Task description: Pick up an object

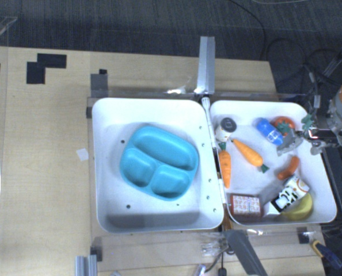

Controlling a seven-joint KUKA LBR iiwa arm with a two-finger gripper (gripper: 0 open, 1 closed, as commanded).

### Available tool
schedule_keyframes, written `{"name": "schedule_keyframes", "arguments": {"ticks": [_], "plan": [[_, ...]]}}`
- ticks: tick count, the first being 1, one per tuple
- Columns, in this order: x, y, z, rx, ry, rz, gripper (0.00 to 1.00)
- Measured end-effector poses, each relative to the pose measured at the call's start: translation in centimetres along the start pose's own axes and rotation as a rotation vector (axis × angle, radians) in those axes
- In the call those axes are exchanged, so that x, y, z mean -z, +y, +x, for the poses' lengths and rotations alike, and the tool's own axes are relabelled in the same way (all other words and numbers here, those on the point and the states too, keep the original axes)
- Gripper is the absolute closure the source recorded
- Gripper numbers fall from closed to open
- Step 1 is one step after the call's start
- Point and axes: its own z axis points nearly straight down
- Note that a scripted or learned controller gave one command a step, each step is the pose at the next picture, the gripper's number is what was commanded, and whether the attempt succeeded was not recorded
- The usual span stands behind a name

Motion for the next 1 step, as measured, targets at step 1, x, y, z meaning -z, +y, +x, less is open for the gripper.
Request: {"name": "schedule_keyframes", "arguments": {"ticks": [1], "plan": [[-14.78, 1.87, 1.62, 0.062, 0.001, 0.001, 0.0]]}}
